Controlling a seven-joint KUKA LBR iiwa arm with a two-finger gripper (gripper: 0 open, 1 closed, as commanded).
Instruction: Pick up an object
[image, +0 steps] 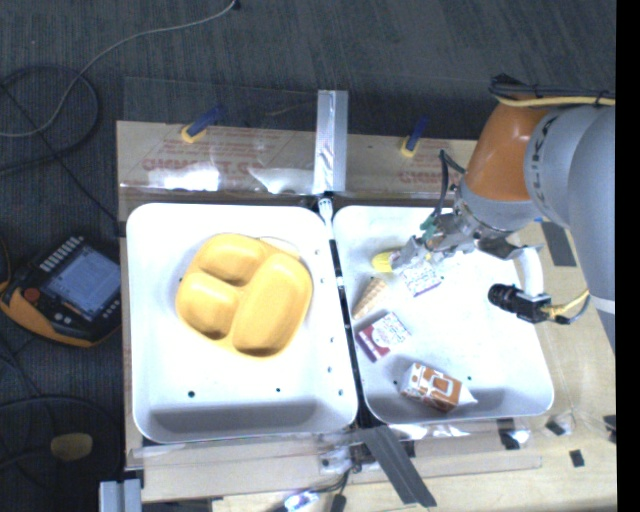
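Lying in the right bin (520, 385), the cone (368, 294) runs diagonally, its narrow tip toward the divider and its wide end up-right near a yellow piece (384, 262). Print on the small card (423, 279) and packet (383, 334) is unreadable. Hovering over the card, the gripper (432, 243) seems blurred; its state cannot be told.

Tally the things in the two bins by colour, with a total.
Yellow: 2, the big moulded piece and a small piece
Tan: 1, cone
White and maroon: 2, packets
Orange-brown: 1, carton
Total: 6
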